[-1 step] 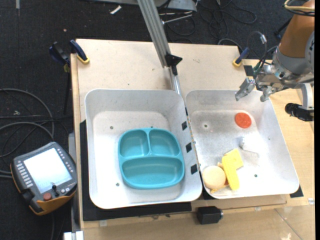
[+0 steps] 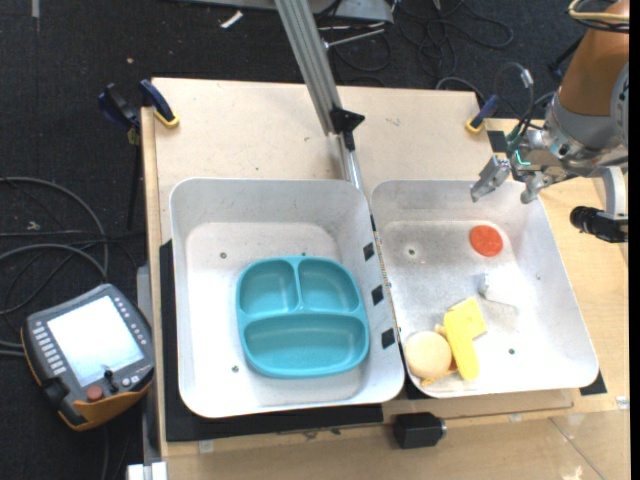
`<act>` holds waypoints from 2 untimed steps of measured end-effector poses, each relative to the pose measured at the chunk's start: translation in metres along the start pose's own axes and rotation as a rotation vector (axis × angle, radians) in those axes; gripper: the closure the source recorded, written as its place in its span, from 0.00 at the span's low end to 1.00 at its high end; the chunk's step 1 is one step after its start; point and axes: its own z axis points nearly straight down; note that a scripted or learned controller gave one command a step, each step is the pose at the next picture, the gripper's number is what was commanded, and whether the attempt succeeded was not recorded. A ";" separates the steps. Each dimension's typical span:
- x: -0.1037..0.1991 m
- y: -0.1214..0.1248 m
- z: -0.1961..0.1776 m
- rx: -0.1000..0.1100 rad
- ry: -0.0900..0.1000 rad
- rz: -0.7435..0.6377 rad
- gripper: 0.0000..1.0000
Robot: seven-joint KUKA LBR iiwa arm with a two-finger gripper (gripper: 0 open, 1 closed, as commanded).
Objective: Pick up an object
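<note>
The left bin (image 2: 200, 218) holds a teal divided plate (image 2: 300, 315). The right bin (image 2: 560, 298) holds a flat orange-red disc (image 2: 486, 239), a yellow block (image 2: 464, 335) and a cream ball (image 2: 427, 354). The gripper (image 2: 510, 180) hangs spread and empty over the bin's far edge

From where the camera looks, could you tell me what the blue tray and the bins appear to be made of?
The blue divided tray looks like moulded plastic: uniform colour, rounded compartment edges, soft sheen. The left bin and right bin look like thin white plastic, matte and scuffed, with grey speckled wear on the floors, though coated metal can't be excluded.
</note>
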 end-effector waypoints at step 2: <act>-0.002 0.001 0.100 -0.004 -0.001 -0.001 0.00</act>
